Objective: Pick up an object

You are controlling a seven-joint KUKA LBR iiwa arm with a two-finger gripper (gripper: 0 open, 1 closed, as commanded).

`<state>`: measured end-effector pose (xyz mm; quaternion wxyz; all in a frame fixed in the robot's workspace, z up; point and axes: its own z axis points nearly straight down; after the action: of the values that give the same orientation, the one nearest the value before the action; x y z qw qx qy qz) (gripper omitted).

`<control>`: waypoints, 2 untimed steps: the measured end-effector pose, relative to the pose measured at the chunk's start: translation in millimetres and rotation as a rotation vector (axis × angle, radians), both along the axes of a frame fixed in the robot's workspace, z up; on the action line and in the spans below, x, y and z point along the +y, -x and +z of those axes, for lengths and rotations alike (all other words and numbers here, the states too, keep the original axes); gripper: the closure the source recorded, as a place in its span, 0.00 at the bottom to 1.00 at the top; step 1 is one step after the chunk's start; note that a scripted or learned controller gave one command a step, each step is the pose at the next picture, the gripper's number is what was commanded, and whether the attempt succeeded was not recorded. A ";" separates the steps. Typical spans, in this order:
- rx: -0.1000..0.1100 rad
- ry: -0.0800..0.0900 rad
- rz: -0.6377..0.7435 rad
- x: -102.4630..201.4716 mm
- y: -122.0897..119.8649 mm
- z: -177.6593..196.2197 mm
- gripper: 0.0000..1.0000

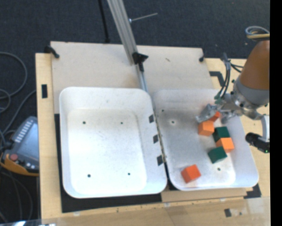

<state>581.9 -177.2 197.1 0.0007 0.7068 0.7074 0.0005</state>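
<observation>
Several small blocks lie in the right bin (178, 140): an orange block (206, 127) right under the gripper, a dark green block (221, 133) beside it, a small orange block (227, 144), another green block (217, 155), and an orange-red block (191, 173) near the front. My gripper (216, 113) hangs over the right side of this bin, its tips just above and touching the area of the upper orange block. The grey wrist and orange band (256, 72) rise to the right.
The left bin (108, 140) sits beside the right one. A slanted metal pole (124, 27) rises behind the bins. Cables and a pendant (23, 145) lie left of the bench.
</observation>
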 end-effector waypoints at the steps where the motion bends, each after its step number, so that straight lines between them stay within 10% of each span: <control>1: -0.003 0.001 0.003 -29.9 -11.0 -75.2 0.00; 2: -0.002 0.002 0.001 -31.6 -10.5 -67.5 1.00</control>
<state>592.5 -208.9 129.6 0.0020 0.7064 0.7078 0.0004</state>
